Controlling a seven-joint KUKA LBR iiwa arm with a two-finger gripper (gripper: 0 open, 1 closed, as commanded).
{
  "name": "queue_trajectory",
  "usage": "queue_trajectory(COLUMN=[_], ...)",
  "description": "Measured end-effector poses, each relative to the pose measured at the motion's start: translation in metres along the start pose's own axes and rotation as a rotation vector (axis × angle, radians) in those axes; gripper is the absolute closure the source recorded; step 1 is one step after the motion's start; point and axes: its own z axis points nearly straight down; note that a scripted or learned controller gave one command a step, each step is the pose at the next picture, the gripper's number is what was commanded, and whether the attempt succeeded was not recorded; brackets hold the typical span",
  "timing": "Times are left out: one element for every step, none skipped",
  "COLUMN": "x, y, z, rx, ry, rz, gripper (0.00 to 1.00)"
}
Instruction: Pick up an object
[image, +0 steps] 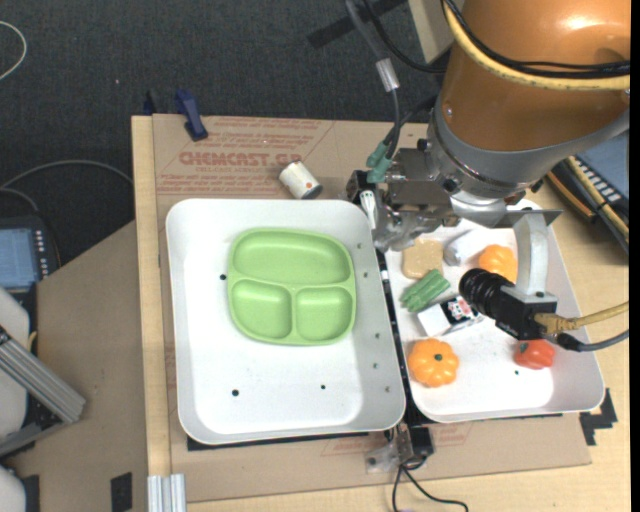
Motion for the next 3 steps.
queue_trajectory(x=[0.001, 0.08, 0.076], y=[0.001, -0.004, -0.002], z=[-0.01, 0.053, 0.038], rx=[-0.002, 0.018, 0.008], ry=[0.0, -0.003, 0.0], rz=[-0.001, -0.005, 0.003], gripper=[1.0, 1.0, 1.0])
